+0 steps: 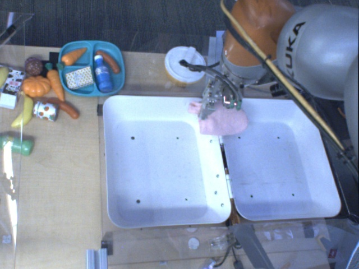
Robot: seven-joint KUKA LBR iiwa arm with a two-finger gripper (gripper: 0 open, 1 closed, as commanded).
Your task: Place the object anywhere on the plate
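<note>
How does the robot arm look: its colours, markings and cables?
The arm has a rounded grey shell with dark KUKA lettering and an orange band above the wrist. A yellowish cable runs along it. The gripper is small, metallic, with thin wires.

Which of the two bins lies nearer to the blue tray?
The left bin; the blue tray sits just beyond its far-left corner, unlike the right bin.

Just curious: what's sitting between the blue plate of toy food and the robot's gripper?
In the camera view, a white lidded cup stands on the bench between the blue plate and the gripper.
</note>
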